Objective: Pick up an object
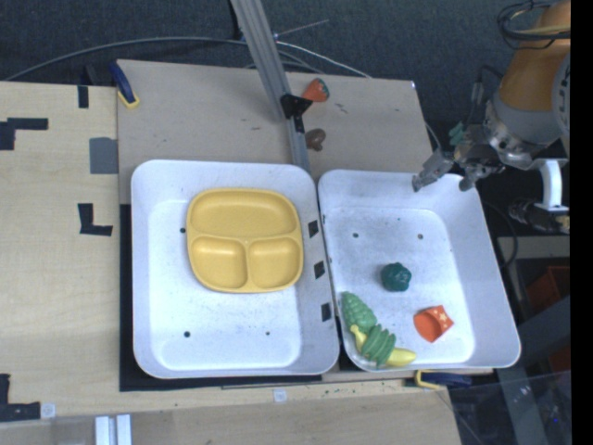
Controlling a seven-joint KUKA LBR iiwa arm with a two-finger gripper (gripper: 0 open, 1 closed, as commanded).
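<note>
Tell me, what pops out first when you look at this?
The big yellow plastic divided plate in the left white bin stands out most. In the right white bin lie a dark green lumpy toy, an orange toy block and a green and yellow leafy toy. The robot's gripper hangs above that bin's far edge.

One fixed overhead camera looks down slantwise on both bins (139, 248).
</note>
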